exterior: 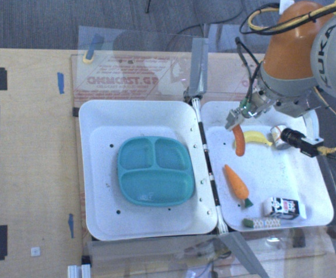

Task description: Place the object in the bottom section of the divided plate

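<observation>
Milk carton (281,207) & carrot (236,183) lay in rt bin (316,178); gripper (236,122) clamped on orange sausage (238,141), teal divided plate (155,171) in left bin.

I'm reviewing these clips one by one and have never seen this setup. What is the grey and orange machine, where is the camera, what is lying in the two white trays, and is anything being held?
The grey and orange machine is a robot arm reaching in from the right. The single camera is fixed above the bench and looks down at a slant.

At the arm's tip is a two-finger pincer. An orange-red sausage-shaped object hangs straight down from it, so it looks gripped at its top end.

The left bin holds a teal divided plate: two small sections at the top, one wide section at the bottom, nothing in them.

The right bin holds a banana, a carrot, a small black-and-white carton, and a small green item at the near edge that is too small to identify.
</observation>
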